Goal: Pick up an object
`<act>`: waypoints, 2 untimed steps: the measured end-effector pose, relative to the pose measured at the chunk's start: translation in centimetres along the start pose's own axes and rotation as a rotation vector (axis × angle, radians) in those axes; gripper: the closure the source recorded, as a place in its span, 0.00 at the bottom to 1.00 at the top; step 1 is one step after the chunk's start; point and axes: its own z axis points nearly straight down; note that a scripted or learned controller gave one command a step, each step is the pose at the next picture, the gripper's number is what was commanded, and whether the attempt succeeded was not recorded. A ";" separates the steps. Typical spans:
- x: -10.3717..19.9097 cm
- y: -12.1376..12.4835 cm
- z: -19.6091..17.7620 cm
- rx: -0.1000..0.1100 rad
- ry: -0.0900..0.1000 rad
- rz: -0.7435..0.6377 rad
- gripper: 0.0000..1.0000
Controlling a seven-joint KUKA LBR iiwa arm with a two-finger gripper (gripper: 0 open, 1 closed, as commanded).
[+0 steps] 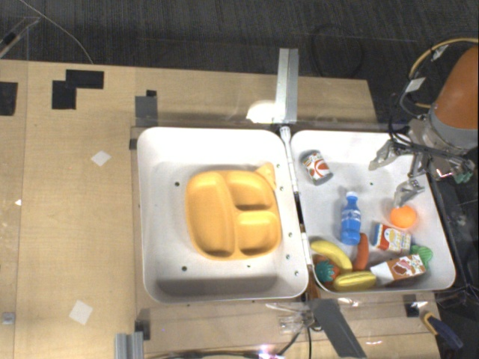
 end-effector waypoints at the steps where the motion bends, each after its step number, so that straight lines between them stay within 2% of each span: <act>1: -5.2 -1.7 -4.6 0.009 -0.011 -0.307 0.00; 2: -5.1 -1.6 3.7 0.003 -0.005 0.168 0.00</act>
